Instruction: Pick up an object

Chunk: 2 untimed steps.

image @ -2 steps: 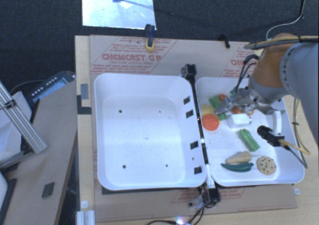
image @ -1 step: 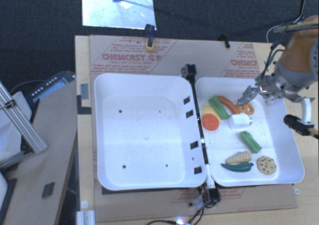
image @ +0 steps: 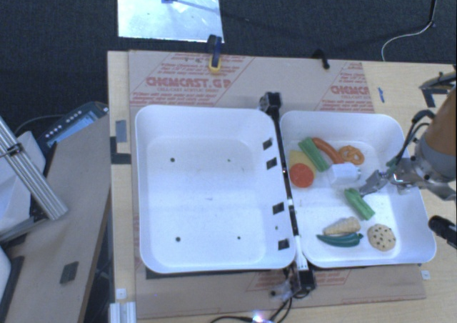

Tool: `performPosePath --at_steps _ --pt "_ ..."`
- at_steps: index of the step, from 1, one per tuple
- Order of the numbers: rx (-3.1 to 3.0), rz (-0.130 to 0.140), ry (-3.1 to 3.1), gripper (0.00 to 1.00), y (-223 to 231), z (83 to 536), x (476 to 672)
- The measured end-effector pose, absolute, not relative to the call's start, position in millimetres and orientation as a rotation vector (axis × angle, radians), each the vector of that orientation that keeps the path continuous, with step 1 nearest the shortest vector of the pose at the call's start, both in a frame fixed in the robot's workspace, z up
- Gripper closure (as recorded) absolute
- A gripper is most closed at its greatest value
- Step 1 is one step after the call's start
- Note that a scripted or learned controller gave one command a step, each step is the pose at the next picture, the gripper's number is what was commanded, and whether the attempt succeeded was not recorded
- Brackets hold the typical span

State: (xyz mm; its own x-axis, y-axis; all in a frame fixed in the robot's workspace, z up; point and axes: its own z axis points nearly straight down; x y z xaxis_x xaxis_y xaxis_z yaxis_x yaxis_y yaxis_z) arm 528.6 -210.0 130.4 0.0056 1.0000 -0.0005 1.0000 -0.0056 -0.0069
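Gripper (image: 373, 184) low over the right shallow white plastic bin (image: 400, 243), beside the toys; nothing seen between its fingers.

Grey arm (image: 439, 150) reaches in over that bin's right wall. Can't tell if the tool is spread or pressed together. Small green block (image: 359, 203) sits just below-left of the tip, white piece (image: 344, 171) just upper-left. Further left in the bin: green stick (image: 313, 153), orange sausage (image: 327, 148), pretzel (image: 350, 154), red-orange round (image: 301, 175). Near the front wall: tan piece (image: 341, 226), dark green pepper (image: 341, 240), round cookie (image: 381, 237). Left white bin (image: 153, 125) adjoins it.
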Motion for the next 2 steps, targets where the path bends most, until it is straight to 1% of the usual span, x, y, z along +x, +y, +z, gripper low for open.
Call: performPosePath --at_steps 1,2 --pt "-2.217 0.001 -2.219 0.00 -169.7 81.7 495.3" --pt "-2.224 -0.004 -2.225 1.00 -172.0 95.3 498.6"
